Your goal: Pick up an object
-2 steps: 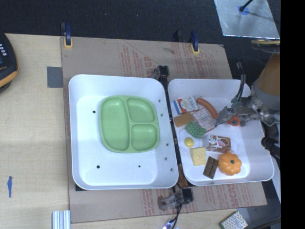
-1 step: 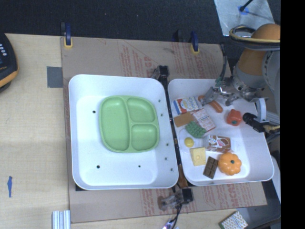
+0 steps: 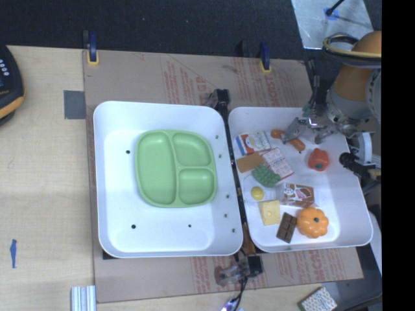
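End effector (image 3: 299, 127) — beside orange sausage (image 3: 289, 139) — nothing held

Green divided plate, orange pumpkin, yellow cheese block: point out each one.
Green divided plate (image 3: 175, 168): camera view, on the ridge where its compartments meet.
Orange pumpkin (image 3: 312, 221): camera view, on the middle of its top.
Yellow cheese block (image 3: 270, 212): camera view, on the centre of its top face.

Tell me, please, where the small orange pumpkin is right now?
The pumpkin sits in the right-hand bin, near its front edge, just right of a brown chocolate bar and below a small printed packet.
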Available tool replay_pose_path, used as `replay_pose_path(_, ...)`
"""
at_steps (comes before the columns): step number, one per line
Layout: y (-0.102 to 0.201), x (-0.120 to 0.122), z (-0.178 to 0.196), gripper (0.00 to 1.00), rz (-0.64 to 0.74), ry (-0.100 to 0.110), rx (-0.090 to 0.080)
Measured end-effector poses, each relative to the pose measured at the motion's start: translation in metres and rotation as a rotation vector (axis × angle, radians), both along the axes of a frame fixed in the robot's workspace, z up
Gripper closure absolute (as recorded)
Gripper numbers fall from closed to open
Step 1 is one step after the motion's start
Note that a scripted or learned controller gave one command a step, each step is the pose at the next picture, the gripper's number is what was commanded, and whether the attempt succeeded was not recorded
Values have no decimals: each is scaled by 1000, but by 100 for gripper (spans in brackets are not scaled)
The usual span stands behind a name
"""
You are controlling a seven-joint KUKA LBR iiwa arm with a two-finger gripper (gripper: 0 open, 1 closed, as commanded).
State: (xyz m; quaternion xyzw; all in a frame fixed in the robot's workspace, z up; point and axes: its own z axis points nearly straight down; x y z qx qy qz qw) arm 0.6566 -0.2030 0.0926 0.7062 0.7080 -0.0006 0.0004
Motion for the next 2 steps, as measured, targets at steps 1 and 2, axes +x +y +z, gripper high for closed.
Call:
replay_pose_path(1,0,-2,9,100,5,15,2)
replay_pose_path(2,34,-25,60,100,5,1,1)
